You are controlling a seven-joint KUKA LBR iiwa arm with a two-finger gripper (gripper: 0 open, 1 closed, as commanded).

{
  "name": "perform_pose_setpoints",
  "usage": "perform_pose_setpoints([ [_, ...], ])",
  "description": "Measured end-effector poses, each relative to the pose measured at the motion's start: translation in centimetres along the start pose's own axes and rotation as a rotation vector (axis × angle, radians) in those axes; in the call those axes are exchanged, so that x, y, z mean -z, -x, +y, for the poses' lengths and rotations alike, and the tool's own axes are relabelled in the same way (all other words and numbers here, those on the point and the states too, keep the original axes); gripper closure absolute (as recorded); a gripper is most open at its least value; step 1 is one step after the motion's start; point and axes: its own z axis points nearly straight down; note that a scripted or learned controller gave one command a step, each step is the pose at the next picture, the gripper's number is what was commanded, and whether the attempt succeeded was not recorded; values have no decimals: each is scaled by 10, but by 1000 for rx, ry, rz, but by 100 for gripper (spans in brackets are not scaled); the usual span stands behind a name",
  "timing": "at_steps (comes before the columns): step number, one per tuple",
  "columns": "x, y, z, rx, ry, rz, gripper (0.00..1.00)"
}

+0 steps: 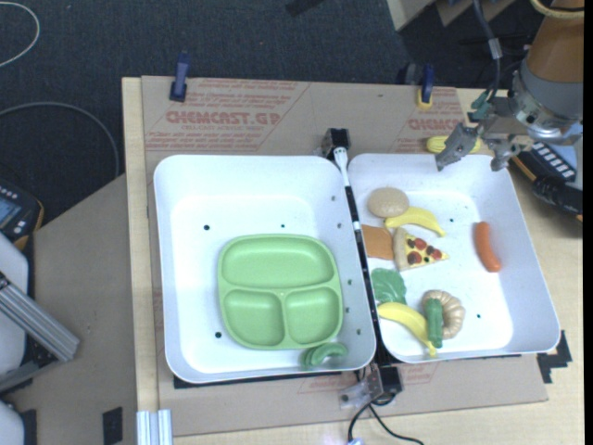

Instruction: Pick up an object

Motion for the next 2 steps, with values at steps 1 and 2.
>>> perform_pose_setpoints([
  [1,33,-65,-57,3,-4,2,0],
  [2,43,-63,-54,1,1,0,100],
])
